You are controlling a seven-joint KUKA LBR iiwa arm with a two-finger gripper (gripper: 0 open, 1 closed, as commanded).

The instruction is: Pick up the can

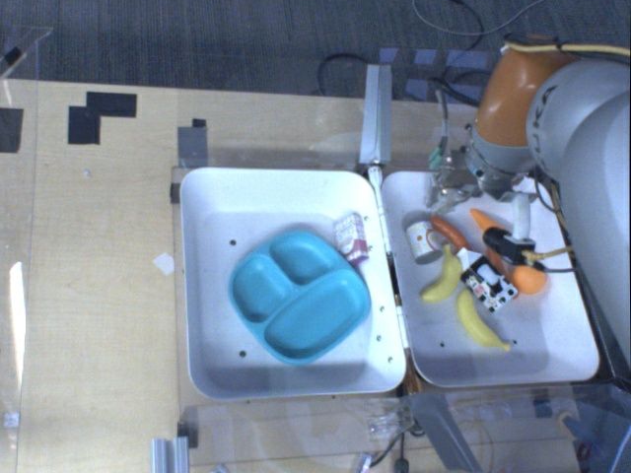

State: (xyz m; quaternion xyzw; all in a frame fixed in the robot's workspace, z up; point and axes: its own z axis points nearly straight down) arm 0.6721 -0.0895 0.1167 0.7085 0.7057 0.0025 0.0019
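We see the gripper [455,187] low over the back of the right bin [567,358], under the orange-banded wrist, and we cannot tell its state from this slant, so we claim no grasp. The can [422,240] lies on its side just in front of it and toward the bin's left wall, its open end facing us, apparently not yet held.

Our worry is the crowding. A carrot [453,233] lies right against the can, with a banana [444,279] just below it and a second banana [480,321] further forward; a small black-and-white box [490,289] and an orange fruit [530,280] sit to the right. A descent slightly off could close on the carrot instead, or push the can so it rolls against the wall. Being round and on its side, it would likely slip from a pinch across the curved body.

In the left bin [197,363], the blue divided plate [301,299] and a small packet [351,236] lie well apart from all this.
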